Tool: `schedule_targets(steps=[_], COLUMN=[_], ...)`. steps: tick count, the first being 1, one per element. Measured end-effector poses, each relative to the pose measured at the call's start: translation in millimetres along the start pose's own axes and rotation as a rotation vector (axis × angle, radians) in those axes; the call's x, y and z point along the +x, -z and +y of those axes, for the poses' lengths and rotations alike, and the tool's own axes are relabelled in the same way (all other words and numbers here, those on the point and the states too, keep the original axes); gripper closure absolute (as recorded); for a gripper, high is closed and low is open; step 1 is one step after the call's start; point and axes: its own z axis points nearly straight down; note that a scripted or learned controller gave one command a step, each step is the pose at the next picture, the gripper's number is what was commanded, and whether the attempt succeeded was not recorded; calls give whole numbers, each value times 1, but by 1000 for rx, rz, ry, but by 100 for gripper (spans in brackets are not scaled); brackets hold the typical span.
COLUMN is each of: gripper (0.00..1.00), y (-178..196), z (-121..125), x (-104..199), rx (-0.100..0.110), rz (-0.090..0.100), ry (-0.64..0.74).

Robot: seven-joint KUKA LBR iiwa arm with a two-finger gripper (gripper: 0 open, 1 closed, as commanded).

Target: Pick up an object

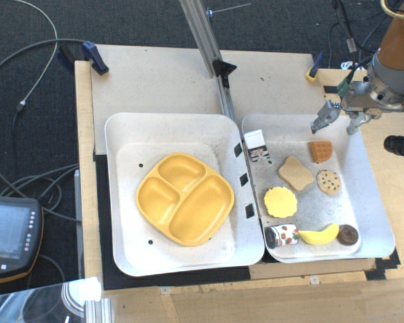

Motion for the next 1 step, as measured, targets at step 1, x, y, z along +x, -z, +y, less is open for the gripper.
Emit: schedule_targets(steps=[1], gripper=[100], y=[12], z=[1], x=[0], rx=[-4], rz=[-1], ry=[2])
